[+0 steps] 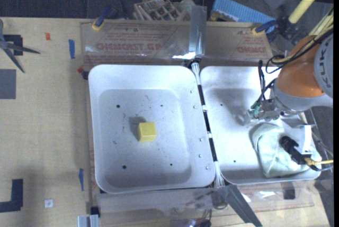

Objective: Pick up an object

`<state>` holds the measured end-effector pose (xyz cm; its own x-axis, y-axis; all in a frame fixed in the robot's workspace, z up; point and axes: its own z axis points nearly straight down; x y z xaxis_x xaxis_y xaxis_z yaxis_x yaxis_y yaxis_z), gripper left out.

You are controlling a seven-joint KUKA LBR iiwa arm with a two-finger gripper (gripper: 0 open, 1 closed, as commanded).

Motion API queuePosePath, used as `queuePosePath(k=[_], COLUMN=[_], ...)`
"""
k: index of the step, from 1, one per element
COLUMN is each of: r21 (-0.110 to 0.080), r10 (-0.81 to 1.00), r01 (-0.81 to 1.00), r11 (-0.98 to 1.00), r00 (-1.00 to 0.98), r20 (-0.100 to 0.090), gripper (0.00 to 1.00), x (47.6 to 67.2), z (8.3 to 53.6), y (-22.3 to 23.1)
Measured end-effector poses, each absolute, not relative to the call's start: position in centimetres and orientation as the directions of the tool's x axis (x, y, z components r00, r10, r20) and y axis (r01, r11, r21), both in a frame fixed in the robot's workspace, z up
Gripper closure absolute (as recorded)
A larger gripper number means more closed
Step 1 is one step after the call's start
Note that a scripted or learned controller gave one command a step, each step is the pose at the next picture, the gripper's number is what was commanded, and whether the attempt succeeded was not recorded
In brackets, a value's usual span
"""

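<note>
Camera view is showing the pincer (258, 110), jaw state impossible to tell, hanging just above a cloth (274, 150), cube (147, 131) well left.

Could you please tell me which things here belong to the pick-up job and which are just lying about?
Job:
- yellow block in the left bin
- pale cloth in the right bin
- gripper

Lying about:
- scissors on the bench
- blue clamp
</note>
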<state>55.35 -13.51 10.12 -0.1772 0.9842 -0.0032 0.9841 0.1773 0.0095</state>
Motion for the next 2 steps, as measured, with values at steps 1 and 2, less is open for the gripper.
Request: queuePosePath(k=[1,2], r21=[-0.003,0.000], r10=[0.957,0.713], r01=[0.957,0.713], r11=[-0.290,-0.701], r00=[0.290,0.701], r20=[0.002,-0.001], gripper=[1.00,1.00], x=[51.2,49.6], z=[10.4,14.5], y=[-16.8,-20.1])
